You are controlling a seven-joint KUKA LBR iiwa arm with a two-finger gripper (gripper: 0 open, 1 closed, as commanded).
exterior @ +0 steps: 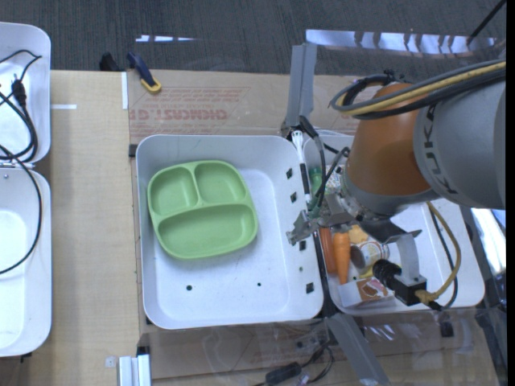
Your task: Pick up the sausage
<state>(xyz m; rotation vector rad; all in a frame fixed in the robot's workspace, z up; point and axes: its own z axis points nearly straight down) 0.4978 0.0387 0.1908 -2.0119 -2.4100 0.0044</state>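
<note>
The grey arm with its orange band (386, 147) reaches in from the right over the right shallow white bin (463, 284), and its two-finger gripper (308, 222) hangs low at that bin's left wall, just beside the left white bin (213, 304); whether it is spread or pressed together cannot be told. A slim orange stick, seemingly the sausage (342, 254), lies in the right bin just right of the gripper, near a small brownish item (372, 289). A light green divided plastic plate (201, 209) rests in the left bin's far left part.
</note>
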